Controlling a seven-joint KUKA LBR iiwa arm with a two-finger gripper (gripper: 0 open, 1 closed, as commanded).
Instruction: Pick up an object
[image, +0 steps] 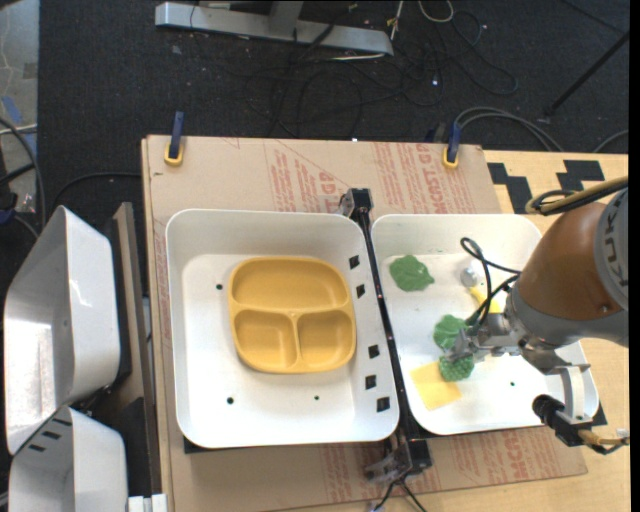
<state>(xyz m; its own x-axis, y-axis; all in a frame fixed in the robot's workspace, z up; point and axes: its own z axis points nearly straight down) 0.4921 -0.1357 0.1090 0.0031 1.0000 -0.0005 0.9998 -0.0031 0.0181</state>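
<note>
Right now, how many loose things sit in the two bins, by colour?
Green: 3, one leafy piece and two at the gripper.
Yellow: 3, divided tray, flat piece, small bit.
Silver: 1.
Total: 7.

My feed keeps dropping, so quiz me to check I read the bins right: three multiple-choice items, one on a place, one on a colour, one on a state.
1. Where is the sectioned plate?
A. left bin
B. right bin
C. on the cardboard

2. What colour is the flat square in the right bin?
A. red
B. yellow
C. blue

3. How does the plate lie?
A. upside down
B. on edge
C. flat, hollows up

Answers:
1 A: it sits mid left bin.
2 B: the square is pale yellow, below the green clump at the hand.
3 C: its three hollows face the camera.
</note>
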